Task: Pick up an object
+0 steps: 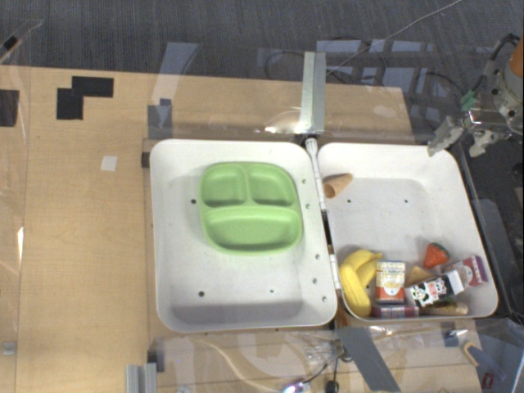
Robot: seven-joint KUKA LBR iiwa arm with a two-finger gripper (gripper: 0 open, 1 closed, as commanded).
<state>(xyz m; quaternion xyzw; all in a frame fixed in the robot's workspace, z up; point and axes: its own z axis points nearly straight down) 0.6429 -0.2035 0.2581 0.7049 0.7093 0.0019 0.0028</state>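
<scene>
My gripper hangs at the far right, over the back right corner of the right bin. Its two fingers stand apart and open, with nothing between them. The objects lie well away from it, along the near edge of that bin: a yellow banana, a small orange-and-white carton, a red toy fruit, a black-and-white carton and a purple box. A brown cone-shaped piece lies alone by the bin's left wall.
The left bin holds a green divided plate. A metal divider runs between the bins at the back. The bare middle of the right bin separates the cone from the pile.
</scene>
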